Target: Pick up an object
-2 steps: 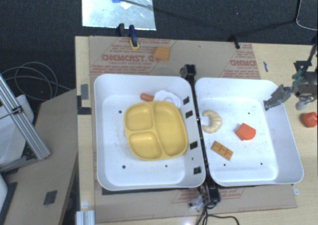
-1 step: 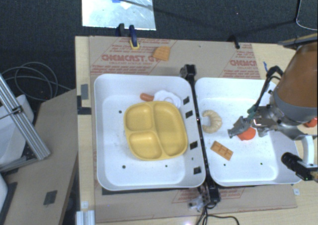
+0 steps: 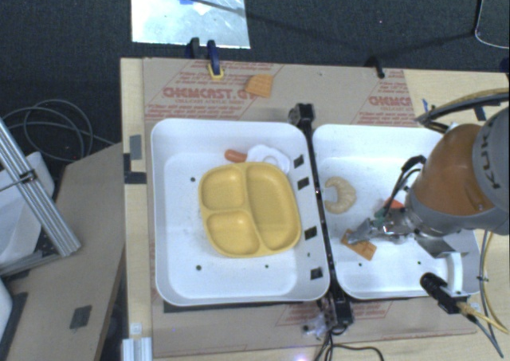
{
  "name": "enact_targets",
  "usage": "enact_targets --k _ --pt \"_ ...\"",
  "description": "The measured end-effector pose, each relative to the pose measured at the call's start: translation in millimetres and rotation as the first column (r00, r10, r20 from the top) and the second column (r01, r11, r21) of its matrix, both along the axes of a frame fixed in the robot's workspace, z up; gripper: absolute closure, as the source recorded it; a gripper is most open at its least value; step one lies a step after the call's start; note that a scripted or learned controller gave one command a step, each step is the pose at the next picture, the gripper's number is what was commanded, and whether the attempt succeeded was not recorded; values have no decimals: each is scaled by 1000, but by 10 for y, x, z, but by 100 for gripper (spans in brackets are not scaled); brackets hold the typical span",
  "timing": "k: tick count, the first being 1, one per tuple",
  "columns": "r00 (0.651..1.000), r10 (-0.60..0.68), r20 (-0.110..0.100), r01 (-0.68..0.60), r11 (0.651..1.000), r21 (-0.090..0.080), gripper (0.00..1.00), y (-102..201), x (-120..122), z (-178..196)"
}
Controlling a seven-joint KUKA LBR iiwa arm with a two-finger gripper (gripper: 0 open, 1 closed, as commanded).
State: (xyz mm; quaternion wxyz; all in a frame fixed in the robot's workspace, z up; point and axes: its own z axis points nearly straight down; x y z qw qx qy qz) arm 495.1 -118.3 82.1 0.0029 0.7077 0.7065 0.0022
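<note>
Cracker-like orange piece (image 3: 360, 248) lies on the floor of the right bin (image 3: 374, 288), toward that bin's near-left part, flat and slightly askew. Taking this piece as the landmark: the tool (image 3: 356, 235) sits right over it, its dark fingers reaching in from the right and meeting the piece's upper edge; whether the fingers are spread or closed, and whether they grip anything, cannot be told from this angle. Just right of the piece the grey wrist and the orange band of the arm (image 3: 454, 180) rise and cover the right side of the bin. A little beyond the piece, farther from the camera, a pale ring-shaped pastry (image 3: 341, 194) rests on the same bin floor, apart from the tool. Left of the piece, across the divider, the left bin (image 3: 171, 272) carries a yellow divided plate (image 3: 249, 209). Beyond that plate, touching its far rim, lie a small white item (image 3: 269, 156) and a small orange sausage-like item (image 3: 235, 156). Farthest off, on the cardboard-covered worktop (image 3: 335, 92) behind the bins, sits another orange cracker (image 3: 260, 85).
</note>
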Motion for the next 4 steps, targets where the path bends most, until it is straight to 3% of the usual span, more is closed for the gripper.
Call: enact_targets --k 1,2,3,4 --pt "1000 6 -12 -6 1000 3 0 98 1235 40" --pt "1000 -1 -29 1 1000 4 0 -172 1440 112" --pt "1000 1 3 -1 1000 -4 0 -653 1707 858" --pt "1000 1 -12 -1 1000 1 0 -895 1564 -4"
